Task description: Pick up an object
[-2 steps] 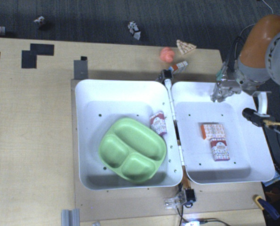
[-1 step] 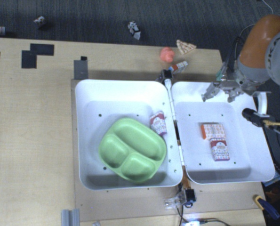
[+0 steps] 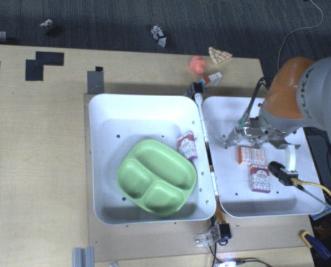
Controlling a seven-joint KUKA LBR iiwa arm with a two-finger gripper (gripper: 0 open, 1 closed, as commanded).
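**Onlooker A:** From the bench side: the grey KUKA arm with its orange band point(image 3: 287, 90) reaches in from the right, its two-finger gripper point(image 3: 253, 139) low over the right-hand shallow white plastic bin point(image 3: 226, 118). Just below it lies a flat orange-and-white printed packet point(image 3: 251, 156), with a second small red-and-white packet point(image 3: 260, 179) just beside that.

**Onlooker B:** Are the jaws open or shut?

**Onlooker A:** I cannot tell; the metal at the wrist hides that. Nothing shows as held.

**Onlooker B:** And the left-hand white bin point(image 3: 98, 149)?

**Onlooker A:** A green three-compartment plastic tray point(image 3: 157, 175) sits there, with another small red-and-white packet point(image 3: 187, 146) touching its upper right rim.

**Onlooker B:** What might go wrong?

**Onlooker A:** My guess is that the packets lie so flat that the fingers could skid over the top and come up bare. Being near neighbours, one could be nudged aside, or both caught together. The black-and-yellow cable point(image 3: 290, 178) trailing across the bin could also snag.
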